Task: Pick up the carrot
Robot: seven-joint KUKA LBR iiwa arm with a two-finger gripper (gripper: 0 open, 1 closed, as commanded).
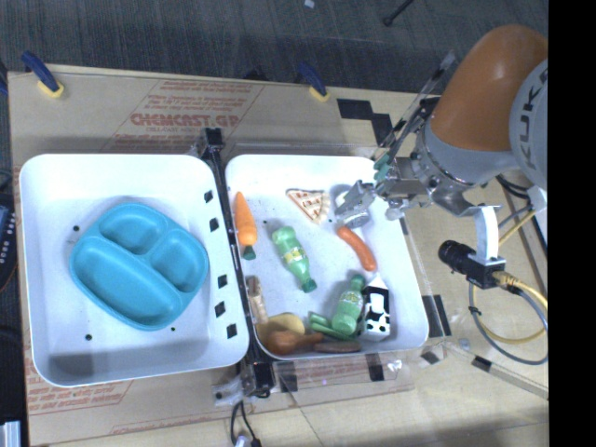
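Observation:
The carrot (244,223) is orange with a green stem end. It lies lengthwise along the left wall of the right bin (279,164). My gripper (351,205) hangs over the upper right part of that bin, between a pizza slice (307,202) and an orange-red sausage (358,247). It sits about a hand's width to the right of the carrot, with nothing seen held in it.
The right bin also holds a green bottle (291,257), a second green bottle (347,307), a cow-patterned carton (375,312) and brownish toy food (291,333) at the front. A blue divided plate (140,264) lies in the left bin (56,180).

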